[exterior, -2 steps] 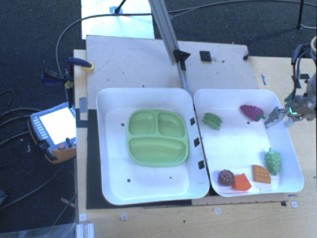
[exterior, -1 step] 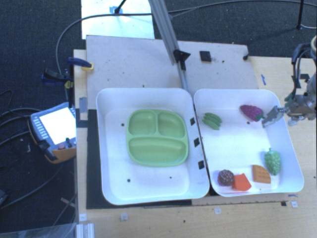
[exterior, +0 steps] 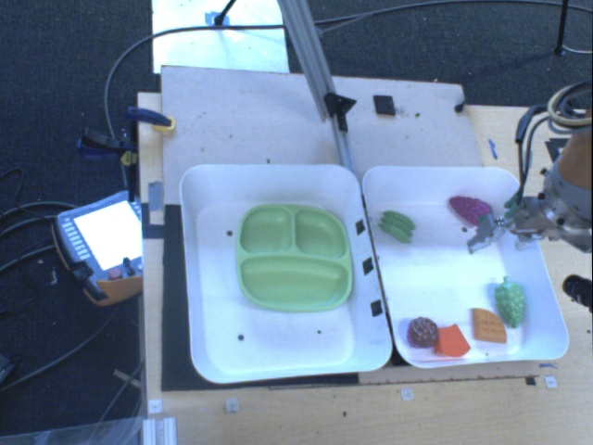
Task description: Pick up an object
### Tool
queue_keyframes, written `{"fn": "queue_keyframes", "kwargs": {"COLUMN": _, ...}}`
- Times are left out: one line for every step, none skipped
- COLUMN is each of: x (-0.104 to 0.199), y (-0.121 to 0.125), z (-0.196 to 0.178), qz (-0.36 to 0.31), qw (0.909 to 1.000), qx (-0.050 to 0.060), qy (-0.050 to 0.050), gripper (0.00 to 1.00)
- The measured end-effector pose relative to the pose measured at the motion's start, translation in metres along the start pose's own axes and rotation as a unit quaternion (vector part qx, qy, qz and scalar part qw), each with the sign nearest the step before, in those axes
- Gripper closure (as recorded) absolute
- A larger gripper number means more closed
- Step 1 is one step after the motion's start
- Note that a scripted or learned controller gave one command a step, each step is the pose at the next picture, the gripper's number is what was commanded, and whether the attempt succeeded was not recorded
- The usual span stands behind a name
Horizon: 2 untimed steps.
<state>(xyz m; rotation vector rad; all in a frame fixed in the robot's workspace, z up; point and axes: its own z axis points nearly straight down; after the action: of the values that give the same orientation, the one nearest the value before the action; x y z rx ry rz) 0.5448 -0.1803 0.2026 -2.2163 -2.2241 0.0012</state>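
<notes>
Over the right bin (exterior: 435, 276), at three o'clock, the claw (exterior: 489, 231) hangs empty; how wide it stands, nobody can tell. A purple toy (exterior: 470, 209) lies just beside it, at eleven o'clock. A green divided plate (exterior: 295, 256) fills the left bin (exterior: 213, 276).

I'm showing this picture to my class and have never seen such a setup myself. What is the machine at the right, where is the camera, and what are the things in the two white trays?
One fixed camera looks down at a slant. The robot arm reaches in from the right; its gripper hovers over the right bin, nothing visibly held. That bin holds toy foods: purple piece, green pod, green cluster, orange wedge, red-orange block, brown ball. The left bin holds a green divided plate.
</notes>
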Motion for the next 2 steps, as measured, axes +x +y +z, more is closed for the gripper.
{"fn": "queue_keyframes", "kwargs": {"x": -0.003, "y": -0.001, "z": 0.042, "qz": 0.001, "qw": 1.0000, "qx": 0.000, "qy": 0.000, "gripper": 0.00}}
{"fn": "queue_keyframes", "kwargs": {"x": -0.001, "y": 0.000, "z": 0.105, "qz": 0.001, "qw": 1.0000, "qx": 0.000, "qy": 0.000, "gripper": 0.00}}
